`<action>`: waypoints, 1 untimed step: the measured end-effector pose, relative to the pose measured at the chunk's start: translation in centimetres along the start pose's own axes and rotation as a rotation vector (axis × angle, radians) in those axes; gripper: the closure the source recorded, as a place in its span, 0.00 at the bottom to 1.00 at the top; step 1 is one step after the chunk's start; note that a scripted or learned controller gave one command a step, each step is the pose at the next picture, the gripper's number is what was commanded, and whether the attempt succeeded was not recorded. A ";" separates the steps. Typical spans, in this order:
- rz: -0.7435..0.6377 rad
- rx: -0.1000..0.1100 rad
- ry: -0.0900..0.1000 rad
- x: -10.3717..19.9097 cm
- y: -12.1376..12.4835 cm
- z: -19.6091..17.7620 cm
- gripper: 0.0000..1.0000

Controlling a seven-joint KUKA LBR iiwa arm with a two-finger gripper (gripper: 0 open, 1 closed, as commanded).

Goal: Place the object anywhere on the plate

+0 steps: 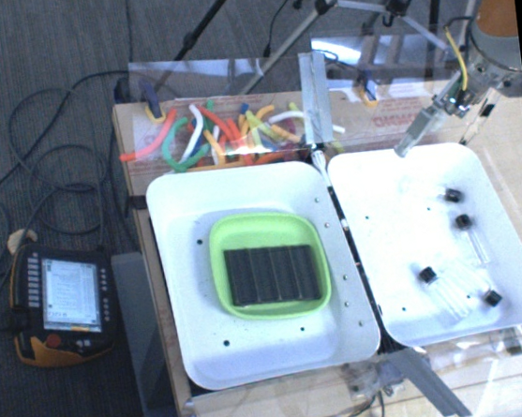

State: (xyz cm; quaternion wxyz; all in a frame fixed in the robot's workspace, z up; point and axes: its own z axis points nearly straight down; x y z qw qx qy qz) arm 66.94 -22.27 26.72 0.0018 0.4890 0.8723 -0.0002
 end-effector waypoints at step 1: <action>0.049 0.000 0.000 0.1 -0.2 -3.5 0.00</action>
